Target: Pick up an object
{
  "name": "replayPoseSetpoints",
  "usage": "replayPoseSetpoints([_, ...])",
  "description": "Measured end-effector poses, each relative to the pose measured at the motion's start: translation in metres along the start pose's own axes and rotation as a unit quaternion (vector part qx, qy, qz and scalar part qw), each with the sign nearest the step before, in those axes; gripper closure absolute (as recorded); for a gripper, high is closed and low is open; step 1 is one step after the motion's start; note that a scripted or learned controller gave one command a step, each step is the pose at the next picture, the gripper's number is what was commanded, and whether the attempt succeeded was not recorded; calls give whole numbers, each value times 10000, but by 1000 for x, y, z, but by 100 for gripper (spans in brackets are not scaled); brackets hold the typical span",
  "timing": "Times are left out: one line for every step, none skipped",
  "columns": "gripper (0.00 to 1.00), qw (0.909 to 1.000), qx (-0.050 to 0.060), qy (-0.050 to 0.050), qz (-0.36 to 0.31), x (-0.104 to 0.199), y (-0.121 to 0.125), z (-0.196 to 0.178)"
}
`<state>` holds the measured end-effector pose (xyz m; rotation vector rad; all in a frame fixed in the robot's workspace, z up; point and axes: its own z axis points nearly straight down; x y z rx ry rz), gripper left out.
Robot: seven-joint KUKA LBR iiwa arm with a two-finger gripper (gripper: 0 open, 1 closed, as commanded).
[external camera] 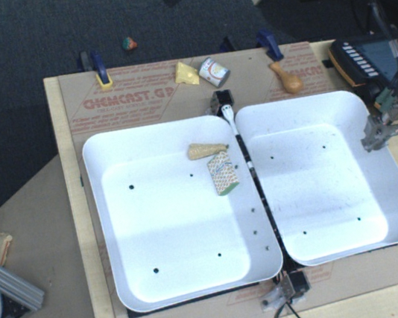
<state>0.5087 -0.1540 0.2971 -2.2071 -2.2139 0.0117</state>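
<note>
In the left bin (127, 227) two objects lie near its far right corner. One is a tan ice-cream cone shape (206, 149) lying on its side. Just below it lies a small patterned green and white packet (222, 172), touching or nearly touching the cone. The right bin (327, 201) holds nothing that I can make out. My gripper (376, 134) hangs at the right bin's right rim, far from both objects, and it is small and grey against the bench.
On the cardboard behind the bins lie a yellow wedge (185, 73), a small white can (214, 72) and an orange-brown pear-like piece (288, 77). Blue clamps (100, 67) hold the board's far edge. A black clip (223, 102) sits where the bins meet.
</note>
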Motion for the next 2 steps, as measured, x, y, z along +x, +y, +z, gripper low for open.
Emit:
replayPoseSetpoints([100, 9998, -194, -59, -4, 18, 44, -230])
replayPoseSetpoints([100, 9999, -112, -59, 60, -67, 22, -241])
